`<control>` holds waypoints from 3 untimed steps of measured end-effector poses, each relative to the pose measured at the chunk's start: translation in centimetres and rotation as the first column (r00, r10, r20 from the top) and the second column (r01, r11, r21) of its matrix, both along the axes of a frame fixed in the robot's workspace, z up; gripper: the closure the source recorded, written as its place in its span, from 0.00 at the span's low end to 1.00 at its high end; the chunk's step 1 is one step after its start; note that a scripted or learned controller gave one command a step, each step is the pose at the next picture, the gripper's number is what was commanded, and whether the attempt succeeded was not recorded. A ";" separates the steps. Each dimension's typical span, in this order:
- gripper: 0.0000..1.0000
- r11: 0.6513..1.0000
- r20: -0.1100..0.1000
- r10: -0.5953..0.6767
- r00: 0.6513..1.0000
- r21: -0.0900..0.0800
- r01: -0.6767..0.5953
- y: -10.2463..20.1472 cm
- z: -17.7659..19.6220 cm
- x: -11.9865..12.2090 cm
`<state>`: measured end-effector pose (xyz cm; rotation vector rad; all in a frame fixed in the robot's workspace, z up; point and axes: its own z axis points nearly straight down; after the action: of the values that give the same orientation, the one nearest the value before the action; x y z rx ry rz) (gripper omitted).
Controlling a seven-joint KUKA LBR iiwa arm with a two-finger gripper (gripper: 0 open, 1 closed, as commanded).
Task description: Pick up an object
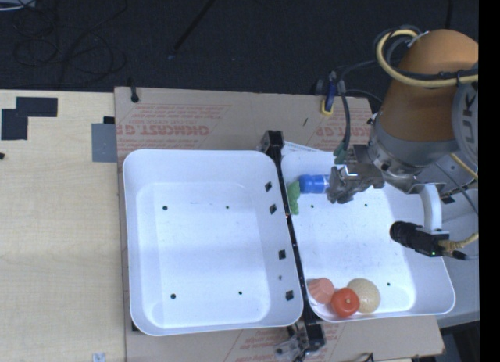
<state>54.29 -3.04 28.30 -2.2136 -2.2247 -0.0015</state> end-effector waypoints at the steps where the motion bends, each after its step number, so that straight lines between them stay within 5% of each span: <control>1: 1.00 1.000 0.003 0.007 1.000 0.001 -0.007 10.1 4.9 -2.3; 2: 1.00 1.000 0.009 0.002 1.000 0.000 -0.002 13.2 15.4 -6.8; 3: 1.00 1.000 0.012 -0.008 1.000 -0.002 0.008 8.2 26.1 -6.7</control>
<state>47.61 5.15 54.44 -2.2298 -2.2227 -0.0122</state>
